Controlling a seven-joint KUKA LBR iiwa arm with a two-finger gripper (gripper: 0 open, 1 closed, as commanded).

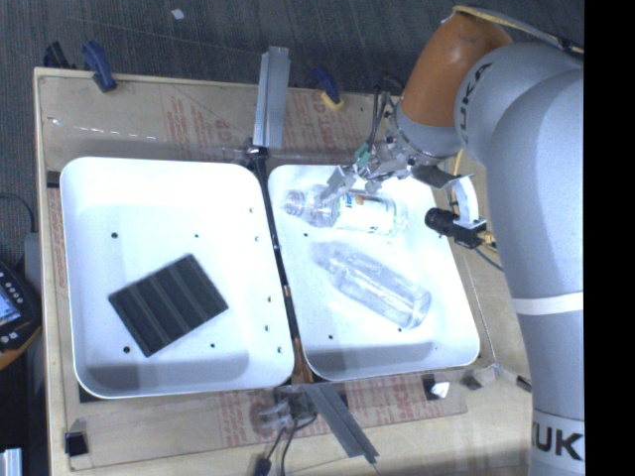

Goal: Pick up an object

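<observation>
Two clear plastic bottles lie in the right bin (451, 340). The upper bottle (347, 211) lies across the far part of the bin, its cap end to the left. The lower bottle (375, 287) lies slantwise in the middle of the bin. In the left bin (89, 181) a dark ribbed rectangular pad (168, 303) lies flat toward the front. My gripper (359, 176) hangs over the far edge of the right bin, just above the upper bottle and close to it. I cannot tell whether it touches the bottle.
A metal bar (271, 97) stands at the back between the two bins. Blue clamps (97, 64) hold the bench's far edge. The large grey arm (526, 167) covers the right side of the bench beside the right bin.
</observation>
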